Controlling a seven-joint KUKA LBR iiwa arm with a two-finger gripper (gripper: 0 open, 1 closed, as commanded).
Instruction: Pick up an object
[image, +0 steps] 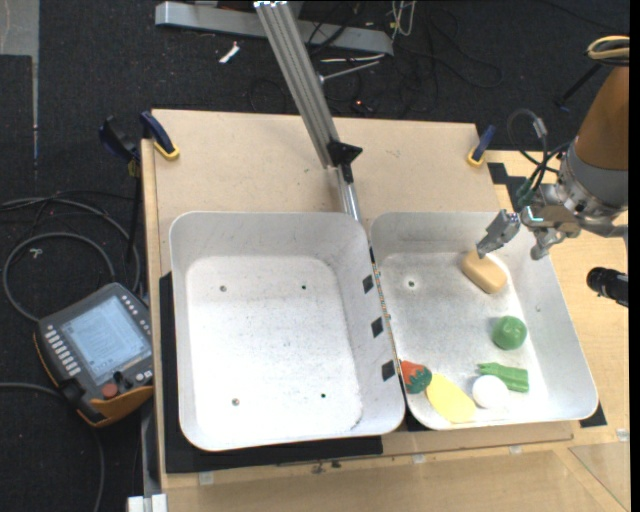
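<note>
Near the right bin's (560, 300) far edge, the spread-fingered gripper (522, 237) hovers just above a tan block (483, 272), not gripping it.

I see white bins (270, 240), a tan block (484, 272), green ball (509, 332) below it, and yellow piece (450, 401).

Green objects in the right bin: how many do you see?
2. A round green ball sits mid-bin toward the right wall; a flat green plastic piece lies just below it, touching a white ball. The small orange-and-green item might hide more.
</note>
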